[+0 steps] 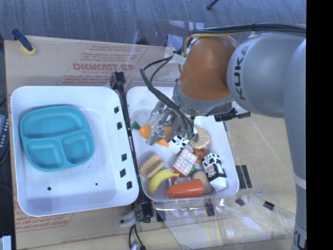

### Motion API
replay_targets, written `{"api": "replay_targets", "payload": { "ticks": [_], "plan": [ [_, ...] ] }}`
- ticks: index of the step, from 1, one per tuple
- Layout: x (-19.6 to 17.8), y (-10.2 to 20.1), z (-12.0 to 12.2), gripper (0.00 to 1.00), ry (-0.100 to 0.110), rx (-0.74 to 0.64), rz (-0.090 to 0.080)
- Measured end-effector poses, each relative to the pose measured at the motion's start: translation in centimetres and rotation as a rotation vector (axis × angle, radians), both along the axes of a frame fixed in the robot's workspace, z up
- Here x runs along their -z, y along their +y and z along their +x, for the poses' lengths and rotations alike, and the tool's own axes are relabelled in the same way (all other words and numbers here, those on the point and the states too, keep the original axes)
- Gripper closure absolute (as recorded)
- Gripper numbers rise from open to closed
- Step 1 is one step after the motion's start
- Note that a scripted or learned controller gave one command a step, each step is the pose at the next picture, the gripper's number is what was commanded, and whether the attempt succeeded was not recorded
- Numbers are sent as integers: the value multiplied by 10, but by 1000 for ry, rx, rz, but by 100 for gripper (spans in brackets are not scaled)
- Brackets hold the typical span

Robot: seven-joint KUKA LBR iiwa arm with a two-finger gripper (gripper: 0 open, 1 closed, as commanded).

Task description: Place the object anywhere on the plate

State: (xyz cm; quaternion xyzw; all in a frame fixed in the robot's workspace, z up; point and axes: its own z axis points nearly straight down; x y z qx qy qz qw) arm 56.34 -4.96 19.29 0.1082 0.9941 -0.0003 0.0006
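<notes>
Centre of frame, metal two-finger gripper [165, 123] sits low over orange carrot-like toy [146, 132] in cluttered right white bin [229, 155]; grip state unclear; neighbours may snag, blue divided plastic plate [54, 136] far left

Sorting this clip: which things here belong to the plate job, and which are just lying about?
Job:
- blue plate in the left bin
- gripper, down among the toy food in the right bin

Lying about:
- banana
- red pepper
- bread roll
- milk carton
- yellow clamp
</notes>
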Motion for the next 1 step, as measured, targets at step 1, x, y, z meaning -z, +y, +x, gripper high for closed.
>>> {"api": "replay_targets", "payload": {
  "ticks": [1],
  "plan": [
    [0,0,0,0,0,0,0]
  ]
}}
